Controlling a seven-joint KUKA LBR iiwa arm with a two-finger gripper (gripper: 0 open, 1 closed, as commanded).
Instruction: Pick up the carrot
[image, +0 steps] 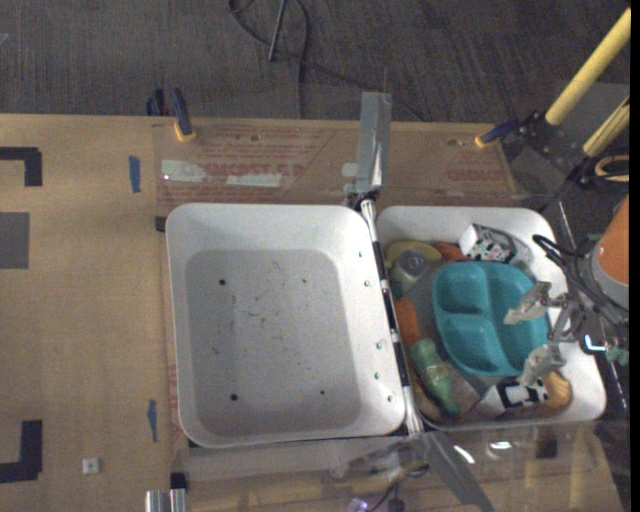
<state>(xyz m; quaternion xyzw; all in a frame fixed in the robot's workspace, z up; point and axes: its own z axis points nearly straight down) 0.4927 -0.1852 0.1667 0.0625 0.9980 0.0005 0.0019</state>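
The carrot (407, 320) is a short orange piece lying along the left wall of the right bin (585, 395), just left of a teal divided plate (485, 320). My gripper (535, 330) hovers over the plate's right edge, well to the right of the carrot. Its two metal fingers (528, 306) stand apart, open, with nothing between them. The arm's orange band (615, 250) shows at the right edge.
The right bin is crowded: a green bottle (432, 365), a grey can (410, 268), a yellow item (415, 249), a black-and-white cow toy (490, 243) and another one (525, 392). The left bin (195, 230) sits beside it. A metal post (372, 140) stands behind the divider.
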